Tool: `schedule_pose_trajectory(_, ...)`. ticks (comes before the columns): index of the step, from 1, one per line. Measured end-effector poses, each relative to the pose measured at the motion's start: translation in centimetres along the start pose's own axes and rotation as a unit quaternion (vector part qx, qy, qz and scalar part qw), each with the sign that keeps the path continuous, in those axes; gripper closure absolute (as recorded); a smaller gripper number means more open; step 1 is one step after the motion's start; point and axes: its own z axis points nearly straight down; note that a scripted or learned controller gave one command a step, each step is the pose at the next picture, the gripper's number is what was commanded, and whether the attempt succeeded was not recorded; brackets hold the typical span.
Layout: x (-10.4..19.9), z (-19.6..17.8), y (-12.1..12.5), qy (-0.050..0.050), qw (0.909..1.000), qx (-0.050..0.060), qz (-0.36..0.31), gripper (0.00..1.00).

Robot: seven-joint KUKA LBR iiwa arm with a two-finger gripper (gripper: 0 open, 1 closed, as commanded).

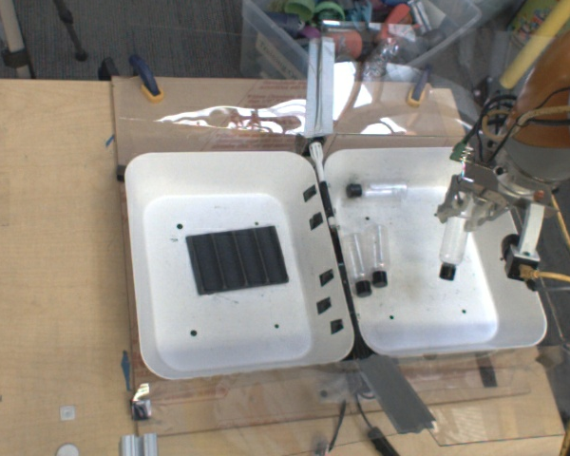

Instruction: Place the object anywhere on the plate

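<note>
A black ribbed plate (237,259) lies flat in the middle of the left bin (161,331). Over the right side of the right bin (513,335), my gripper (464,213) is shut on a clear tube with a black cap (451,245). The tube hangs down from between the fingers with its cap lowest. The gripper and tube are far to the right of the plate, across the divider between the bins.
Three more clear capped tubes lie in the right bin: one (378,190) near its back wall and two (369,255) side by side near the divider. A clear tub of colourful items (361,8) stands behind the bins. Black clips (323,278) line the divider.
</note>
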Motion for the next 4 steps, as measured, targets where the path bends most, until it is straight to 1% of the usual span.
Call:
schedule_pose_trajectory(1, 1.7, -3.5, -7.7, 0.001, 1.0, 0.001, 0.004, 1.0)
schedule_pose_trajectory(2, 9.6, -5.2, -15.8, 0.001, 0.9997, 0.002, 0.026, 1.0)
schedule_pose_trajectory(3, 19.2, -5.8, -18.1, 0.001, 0.9986, 0.0, -0.053, 1.0)
schedule_pose_trajectory(4, 23.7, -1.7, -21.6, 0.0, 0.9998, 0.002, -0.021, 1.0)
